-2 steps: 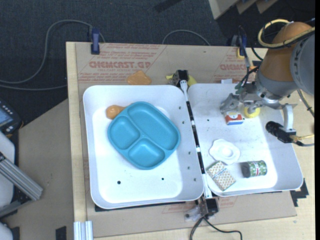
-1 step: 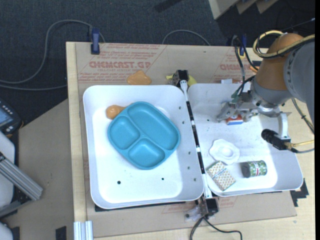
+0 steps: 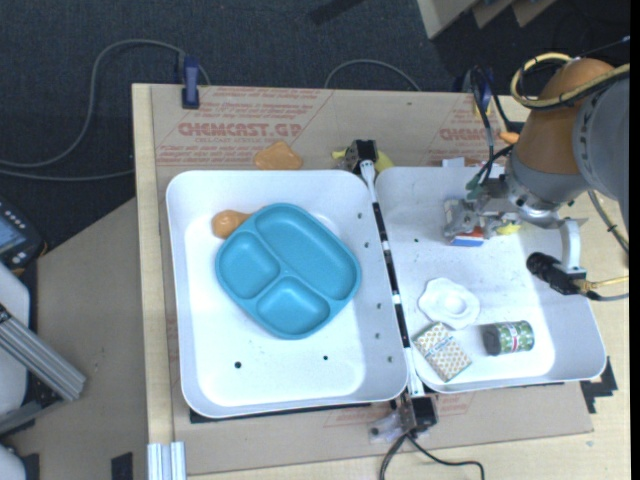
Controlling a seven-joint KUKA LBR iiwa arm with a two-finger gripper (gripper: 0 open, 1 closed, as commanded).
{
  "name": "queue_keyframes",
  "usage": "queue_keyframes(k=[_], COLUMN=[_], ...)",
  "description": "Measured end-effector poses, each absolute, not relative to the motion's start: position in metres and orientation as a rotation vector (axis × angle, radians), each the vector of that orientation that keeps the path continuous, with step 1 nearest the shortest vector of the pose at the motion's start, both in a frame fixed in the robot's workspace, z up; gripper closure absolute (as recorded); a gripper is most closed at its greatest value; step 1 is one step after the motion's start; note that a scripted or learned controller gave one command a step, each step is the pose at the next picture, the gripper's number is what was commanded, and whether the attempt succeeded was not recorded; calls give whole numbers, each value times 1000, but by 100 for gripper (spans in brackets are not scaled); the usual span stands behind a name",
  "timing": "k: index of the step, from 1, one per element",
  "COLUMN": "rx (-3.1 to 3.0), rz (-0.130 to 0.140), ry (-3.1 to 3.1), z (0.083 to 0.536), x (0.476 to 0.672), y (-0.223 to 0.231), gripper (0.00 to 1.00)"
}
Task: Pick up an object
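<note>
Claw low over the right bin's far part, above a small red-and-blue object.
Left bin [image 3: 190,268] held a blue divided plate [image 3: 288,268], an orange piece [image 3: 228,223] at its far-left edge. Right bin [image 3: 575,358] held a patterned packet [image 3: 442,352], white lid-like piece [image 3: 448,302], green-labelled can [image 3: 509,338]. Claw [image 3: 478,218] stood over the red-and-blue object [image 3: 466,236]; whether released or clenched could not be told.

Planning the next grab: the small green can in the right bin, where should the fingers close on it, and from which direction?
The green can lies on its side, long axis roughly left-right in the camera view. Probably best to come straight down and close across its round body at mid-length, fingers on the near and far sides. The checkered packet sits just to its left, so avoid gripping the ends.
</note>
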State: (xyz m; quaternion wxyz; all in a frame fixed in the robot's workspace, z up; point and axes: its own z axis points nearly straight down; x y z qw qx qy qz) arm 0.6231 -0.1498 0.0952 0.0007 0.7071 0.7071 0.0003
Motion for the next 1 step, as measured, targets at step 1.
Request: queue_keyframes(k=[1], rx=[2208], rz=[11], ry=[2227], z=[191], x=[624], y=[-70], gripper=[100])
